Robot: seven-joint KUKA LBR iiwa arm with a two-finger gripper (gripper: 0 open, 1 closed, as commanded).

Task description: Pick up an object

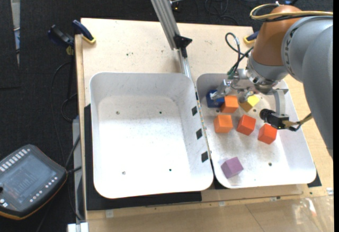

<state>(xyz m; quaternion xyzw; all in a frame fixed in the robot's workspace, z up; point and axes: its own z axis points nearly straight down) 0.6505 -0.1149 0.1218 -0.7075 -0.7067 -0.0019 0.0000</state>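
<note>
Orange cluster: four orange blocks are seen in the right bin (296,170), one at the far side (231,103), one left of centre (223,123), one in the middle (246,124) and one to the right (267,134).
Other blocks: a yellow block (251,101) lies just right of the far orange one, a blue block (214,99) lies at its left against the bin's far-left wall, and a purple block (231,167) sits alone at the near side, well apart from the rest.
Gripper place: the gripper (237,91) is lowered over the far end of the right bin, directly above the gap between the far orange block and the yellow block.
Gripper state: it cannot be told, since the tip is masked by the wrist and cabling.
Key relation: the far orange block lies just near and left of the tip, the yellow one just near and right; both are judged the closest candidates.
Long axis: none is offered by cubes, so the approach angle is judged to matter little.
Crowding: the two candidates almost touch, so a pinch may be fouled by the neighbour.
Left bin (106,119): no block is carried by it.
</note>
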